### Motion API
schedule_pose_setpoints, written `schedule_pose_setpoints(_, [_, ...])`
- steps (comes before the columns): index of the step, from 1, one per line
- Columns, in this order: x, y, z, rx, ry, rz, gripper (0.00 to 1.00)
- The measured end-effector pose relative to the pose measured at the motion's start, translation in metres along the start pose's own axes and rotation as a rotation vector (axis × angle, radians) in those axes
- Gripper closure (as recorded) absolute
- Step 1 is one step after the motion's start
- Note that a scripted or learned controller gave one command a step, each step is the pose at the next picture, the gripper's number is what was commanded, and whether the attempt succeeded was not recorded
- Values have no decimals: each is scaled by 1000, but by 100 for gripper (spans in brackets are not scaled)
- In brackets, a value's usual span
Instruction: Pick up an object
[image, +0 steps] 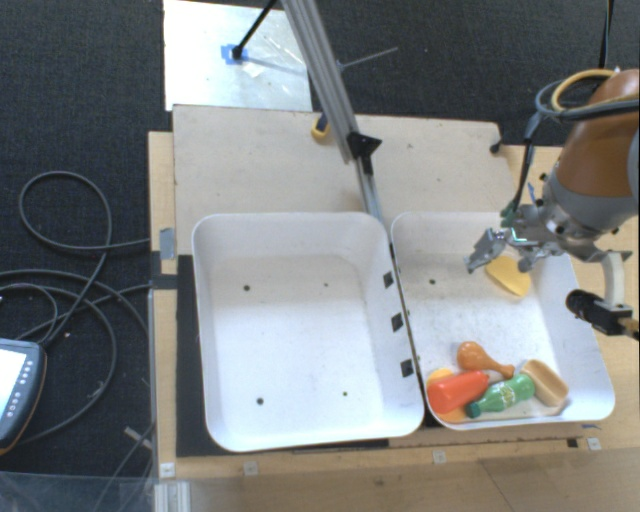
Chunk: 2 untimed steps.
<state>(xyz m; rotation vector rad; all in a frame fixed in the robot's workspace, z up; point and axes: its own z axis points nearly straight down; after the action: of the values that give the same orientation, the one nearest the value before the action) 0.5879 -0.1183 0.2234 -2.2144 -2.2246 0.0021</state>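
You see the gripper (497, 252) over the right bin (445, 300), touching the yellow piece (509, 279); jaws apart, perhaps nothing lifted yet.

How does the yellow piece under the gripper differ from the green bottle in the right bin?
The yellow piece is flat and plain yellow; the green bottle is rounded, green with a pale label. The yellow piece lies alone in the far half of the right bin, just below the gripper; the green bottle is packed among other toys in the near corner. Both rest on the bin floor.
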Motion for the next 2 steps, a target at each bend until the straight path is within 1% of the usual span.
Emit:
schedule_pose_setpoints(1, [0, 1, -2, -4, -1, 1, 0])
schedule_pose_setpoints(2, [-3, -5, 59, 1, 0, 5, 0])
